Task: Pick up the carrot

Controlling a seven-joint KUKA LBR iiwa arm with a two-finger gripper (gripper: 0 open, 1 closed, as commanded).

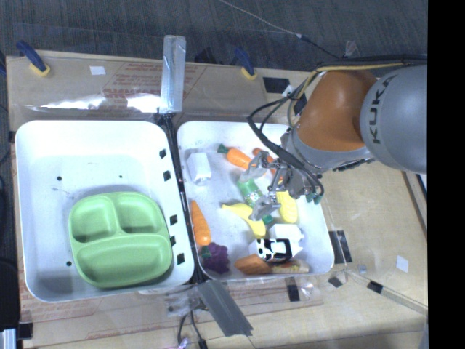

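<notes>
The arm hangs over the right bin [320, 217], its pincer [270, 195] low among the toy food, and the slanted view hides whether the pincer is spread or pressed together. The carrot [200, 224] lies along the bin's left wall, pointed end up, fat end down beside the purple grapes [215, 257]. It is well apart from the pincer, with a banana [247, 217] between them. It looks like a light, stiff plastic toy: smooth, probably slippery, and tapered, so a pinch near the tip could squirt it loose. The thicker middle seems the better place to take hold, across its width. The wall close on one side may crowd a fingertip. Another orange piece [237, 157] sits near the bin's top, and a further one [254, 265] at the bottom. The green tray [120, 238] rests in the left bin [43, 151].
</notes>
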